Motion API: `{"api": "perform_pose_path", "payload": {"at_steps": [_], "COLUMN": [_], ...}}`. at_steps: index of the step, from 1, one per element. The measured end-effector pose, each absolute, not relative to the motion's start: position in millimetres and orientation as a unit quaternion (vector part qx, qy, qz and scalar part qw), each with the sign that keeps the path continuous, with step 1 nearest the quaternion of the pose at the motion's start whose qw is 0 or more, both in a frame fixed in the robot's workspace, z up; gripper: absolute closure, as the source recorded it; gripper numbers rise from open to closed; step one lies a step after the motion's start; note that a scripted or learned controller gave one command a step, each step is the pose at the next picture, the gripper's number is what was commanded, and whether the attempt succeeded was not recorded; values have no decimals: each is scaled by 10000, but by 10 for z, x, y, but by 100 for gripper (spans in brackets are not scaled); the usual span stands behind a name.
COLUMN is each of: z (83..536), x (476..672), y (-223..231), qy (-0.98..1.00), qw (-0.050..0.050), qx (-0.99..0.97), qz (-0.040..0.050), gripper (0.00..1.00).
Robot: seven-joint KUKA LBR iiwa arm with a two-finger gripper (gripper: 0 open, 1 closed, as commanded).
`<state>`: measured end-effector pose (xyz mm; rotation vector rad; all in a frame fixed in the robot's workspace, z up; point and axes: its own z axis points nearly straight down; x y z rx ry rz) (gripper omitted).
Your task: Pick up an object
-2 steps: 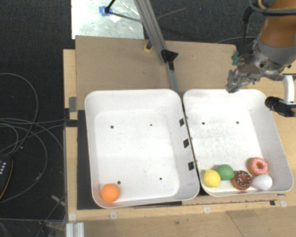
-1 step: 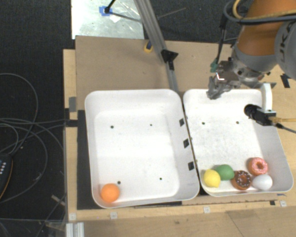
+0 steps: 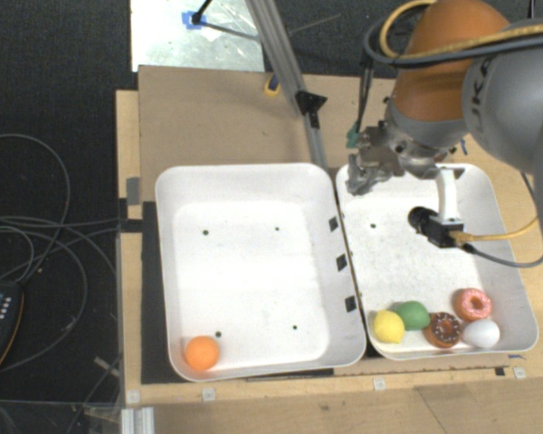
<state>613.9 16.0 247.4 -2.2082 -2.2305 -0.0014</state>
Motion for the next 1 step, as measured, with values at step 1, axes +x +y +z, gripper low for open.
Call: {"api": "perform_pose_path", "payload": {"at_steps": [1], "z": [2499], "x": [5933], "y": [625], "qy": [-7106], "qw": [14], "qx": [-7036], "qz": [-5], "gripper": [100]}}
